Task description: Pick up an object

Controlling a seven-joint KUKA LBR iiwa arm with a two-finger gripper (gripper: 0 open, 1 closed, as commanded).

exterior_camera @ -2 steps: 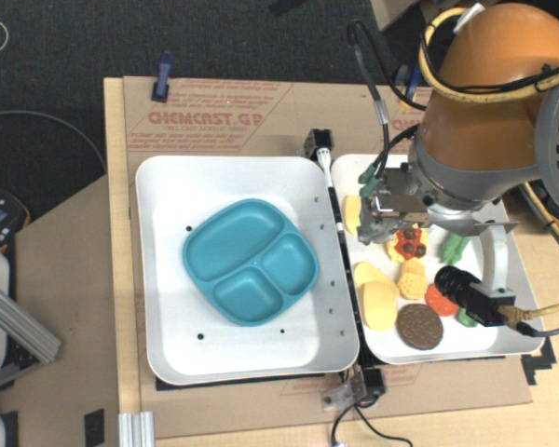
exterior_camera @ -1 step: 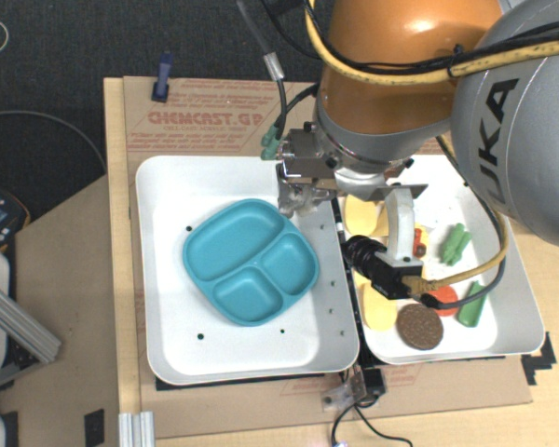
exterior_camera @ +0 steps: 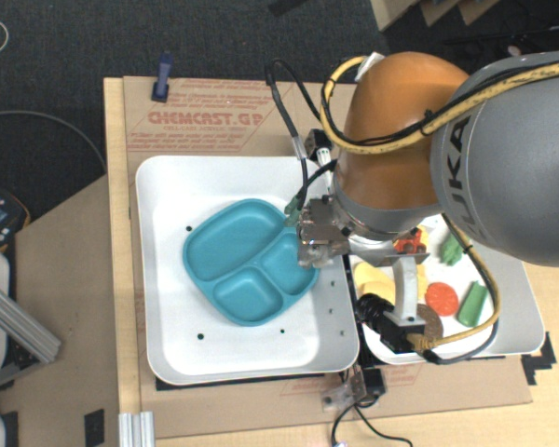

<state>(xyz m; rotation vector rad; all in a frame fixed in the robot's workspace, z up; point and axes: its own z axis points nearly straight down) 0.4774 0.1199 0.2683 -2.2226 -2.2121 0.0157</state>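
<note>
Dark carpet surrounds a bench topped with brown board [exterior_camera: 205, 110], on which two shallow white bins sit side by side. In the left bin [exterior_camera: 158, 250] lies a blue divided plate [exterior_camera: 247, 261], open side up, its three compartments bare. The right bin [exterior_camera: 517, 329] holds small items: a red round piece [exterior_camera: 441, 297], green pieces [exterior_camera: 472, 304] and something yellow [exterior_camera: 374, 280], partly hidden by the arm [exterior_camera: 419, 147]. The gripper [exterior_camera: 315, 236] hangs at the plate's right edge, close over the divider between the bins. The wrist hides its tips, so I cannot tell how the fingers stand, nor whether they touch the plate.

If the plate is the target, a rim pinch looks the only workable hold: one finger inside the raised lip, one outside, closing square to the edge. The plate is broad and held off-centre, so it would likely tip when lifted; a slow, straight rise should help. Its smooth lip may slip.
</note>
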